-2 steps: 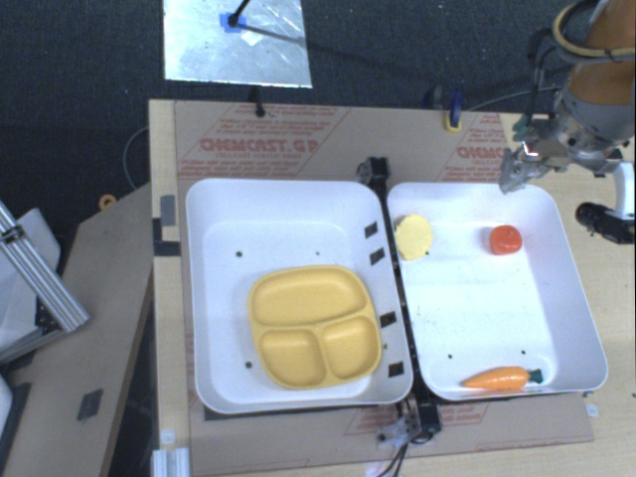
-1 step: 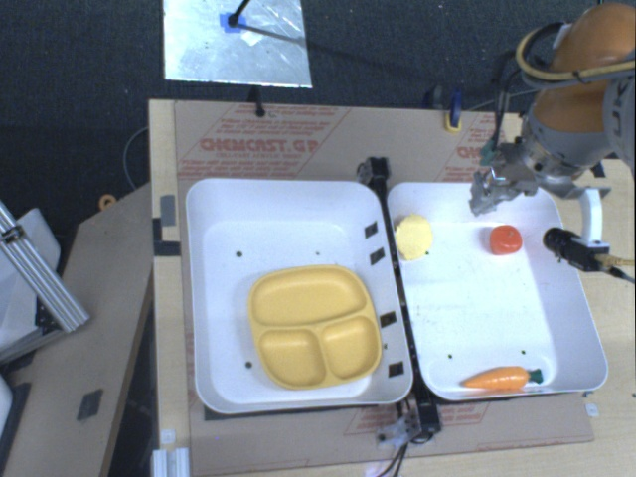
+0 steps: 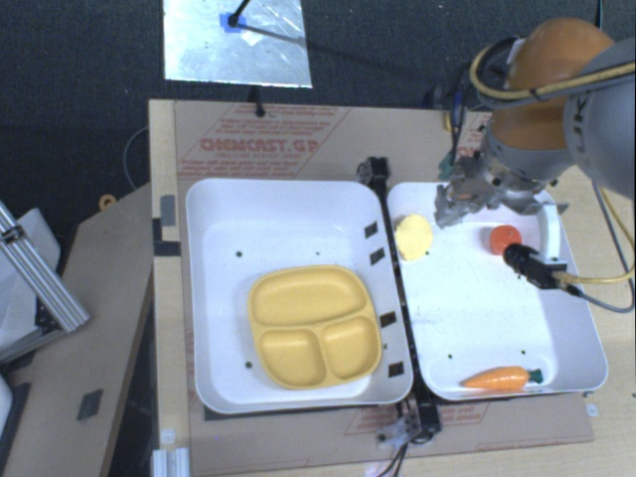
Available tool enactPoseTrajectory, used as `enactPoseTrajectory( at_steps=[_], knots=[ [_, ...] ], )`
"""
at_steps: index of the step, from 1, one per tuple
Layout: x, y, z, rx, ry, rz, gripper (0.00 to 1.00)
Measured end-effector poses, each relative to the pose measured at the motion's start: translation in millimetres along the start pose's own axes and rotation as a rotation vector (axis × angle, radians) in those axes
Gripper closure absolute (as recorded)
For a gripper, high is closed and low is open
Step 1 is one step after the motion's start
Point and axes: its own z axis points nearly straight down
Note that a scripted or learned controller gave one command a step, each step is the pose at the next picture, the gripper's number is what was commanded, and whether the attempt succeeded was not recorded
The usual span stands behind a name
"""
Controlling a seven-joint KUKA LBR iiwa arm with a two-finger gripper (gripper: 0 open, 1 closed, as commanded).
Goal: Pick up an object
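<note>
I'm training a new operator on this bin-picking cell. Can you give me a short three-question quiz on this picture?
1. True or false: the yellow divided tray lies in the left bin.
2. Which item lies nearest the right bin's front edge? A) toy carrot B) red ball C) pale yellow ball
3. Fill in: the gripper hovers over the ___ bin.

Key: 1 true; 2 A; 3 right.

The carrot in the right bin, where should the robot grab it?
Probably from above, across the thick orange middle of the carrot. It lies flat, lengthwise along the right bin's near wall, green tip pointing right. The fingers should close across its narrow width, though the wall leaves little room on that side. The gripper is at the bin's far end.
</note>
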Motion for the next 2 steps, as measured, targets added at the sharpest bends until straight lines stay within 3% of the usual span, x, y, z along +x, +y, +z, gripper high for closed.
enactPoseTrajectory(
  at_steps=[2],
  knots=[
    [79, -39, 6, 0.001, 0.000, 0.001, 1.00]
  ],
)
